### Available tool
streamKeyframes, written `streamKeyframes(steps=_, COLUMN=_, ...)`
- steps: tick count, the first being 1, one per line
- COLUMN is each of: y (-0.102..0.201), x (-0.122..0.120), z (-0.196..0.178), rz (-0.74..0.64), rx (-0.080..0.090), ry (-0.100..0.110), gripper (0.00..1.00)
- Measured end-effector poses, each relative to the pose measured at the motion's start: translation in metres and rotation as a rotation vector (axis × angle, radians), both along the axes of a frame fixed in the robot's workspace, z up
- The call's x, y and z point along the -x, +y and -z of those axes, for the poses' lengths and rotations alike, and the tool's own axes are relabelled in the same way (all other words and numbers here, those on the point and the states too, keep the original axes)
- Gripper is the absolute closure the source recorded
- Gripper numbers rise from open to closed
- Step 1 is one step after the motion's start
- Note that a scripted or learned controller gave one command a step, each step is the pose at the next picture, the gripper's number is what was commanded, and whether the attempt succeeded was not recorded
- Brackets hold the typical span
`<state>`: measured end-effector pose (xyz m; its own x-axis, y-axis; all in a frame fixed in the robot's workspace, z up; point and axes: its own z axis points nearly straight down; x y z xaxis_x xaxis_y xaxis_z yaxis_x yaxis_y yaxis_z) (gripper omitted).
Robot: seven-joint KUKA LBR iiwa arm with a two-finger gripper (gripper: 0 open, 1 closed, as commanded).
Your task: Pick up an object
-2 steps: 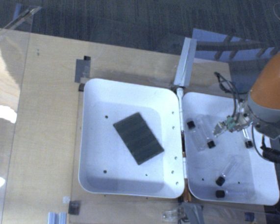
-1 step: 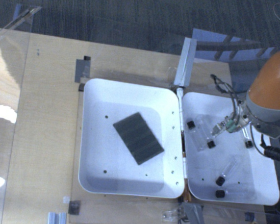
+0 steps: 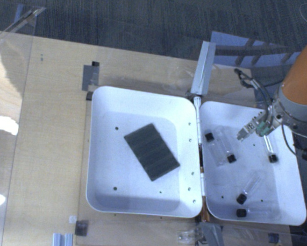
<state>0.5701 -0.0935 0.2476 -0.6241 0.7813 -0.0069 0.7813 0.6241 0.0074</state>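
A: What lay left of the claw (image 3: pixel 257 127)?
B: A dark grey pad (image 3: pixel 152 151), flat in the left bin (image 3: pixel 101 151), well apart.
A: Claw condition?
B: Undetermined; it hung over the right bin (image 3: pixel 289 200), among small black pieces (image 3: pixel 209 136).

Bright light falls on the pale wooden bench (image 3: pixel 42 152), leaving white shiny glare patches at its left. The two shallow white bins (image 3: pixel 135 202) look soft and blurry.

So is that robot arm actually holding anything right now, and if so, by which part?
It cannot be told. The gripper hangs over the right bin, above small clear pieces with black caps, but the view is too blurred to show anything between its fingers.
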Motion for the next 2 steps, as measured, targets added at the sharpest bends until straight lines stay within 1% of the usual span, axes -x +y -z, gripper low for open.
streamKeyframes(steps=1, y=-0.009, x=0.009, z=0.004, rz=-0.278, rx=0.002, ry=0.001, gripper=1.00)
streamKeyframes(steps=2, y=-0.031, x=0.048, z=-0.049, rz=-0.538, rx=0.007, ry=-0.002, gripper=1.00)
